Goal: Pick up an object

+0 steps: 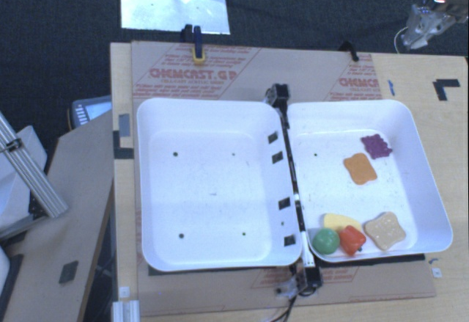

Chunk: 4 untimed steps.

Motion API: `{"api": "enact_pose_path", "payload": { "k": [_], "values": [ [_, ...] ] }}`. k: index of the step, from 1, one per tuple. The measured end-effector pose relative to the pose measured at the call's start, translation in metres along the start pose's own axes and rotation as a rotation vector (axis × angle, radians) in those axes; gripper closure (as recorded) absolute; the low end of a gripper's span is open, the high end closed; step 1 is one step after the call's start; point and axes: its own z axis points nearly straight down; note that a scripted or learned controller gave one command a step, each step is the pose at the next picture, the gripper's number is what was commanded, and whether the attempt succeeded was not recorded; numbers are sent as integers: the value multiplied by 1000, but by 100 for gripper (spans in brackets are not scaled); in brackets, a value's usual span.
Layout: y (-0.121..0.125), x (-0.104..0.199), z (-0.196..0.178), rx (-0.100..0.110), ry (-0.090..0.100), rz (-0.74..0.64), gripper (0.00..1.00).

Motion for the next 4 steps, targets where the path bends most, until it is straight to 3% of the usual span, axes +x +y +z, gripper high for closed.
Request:
{"api": "enact_pose_path", "payload": {
  "k": [1,2,3,4],
  "values": [
    [-1,11,-102,-20,-3,-6,100],
    [-1,-27,16,1,1,2,100],
    [0,-4,-75,-19,-3,-7,100],
    [0,-34,48,1,1,1,100]
  ]
}}
